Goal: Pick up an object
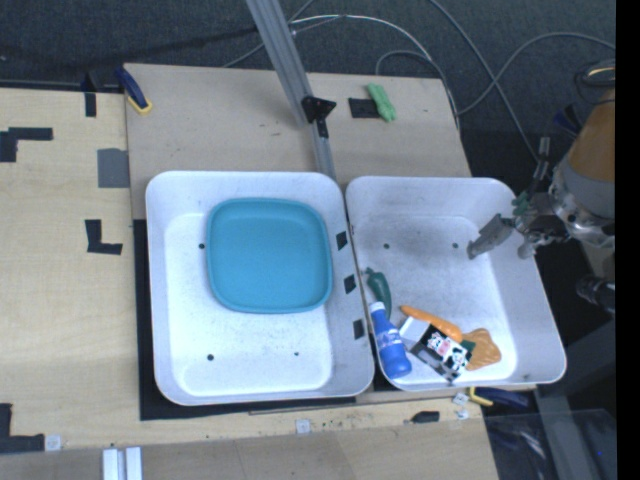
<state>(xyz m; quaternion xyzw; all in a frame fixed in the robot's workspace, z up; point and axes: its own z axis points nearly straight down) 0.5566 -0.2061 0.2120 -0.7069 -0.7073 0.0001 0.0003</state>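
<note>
A grey robot arm with an orange band (598,146) reaches in from the right edge of a plywood bench (60,258), its two-finger gripper (497,233) poised over the upper right part of the right-hand shallow white plastic bin (400,203); one dark finger (488,238) juts toward the bin's bare middle, and nothing is seen between the fingers, though whether they stand wide or narrow cannot be told from this angle. The objects on offer lie well apart from the gripper, bunched in the near left corner of that bin: a white tube with a blue cap and green end (385,328) lies along the bin's left wall, and just beside it, touching or overlapping one another, are an orange carrot-shaped toy (432,320), a small black-and-white patterned piece (440,350) and a tan lumpy piece (484,348). In the left-hand shallow white bin (170,268) a square teal plastic plate with rounded corners (268,255) lies flat toward the far side. A slanting grey metal post (285,53) crosses the far bench and ends at the seam between the bins, with a green clip (381,102) near it. Thin grey cables (440,58) loop over the dark floor beyond.
</note>
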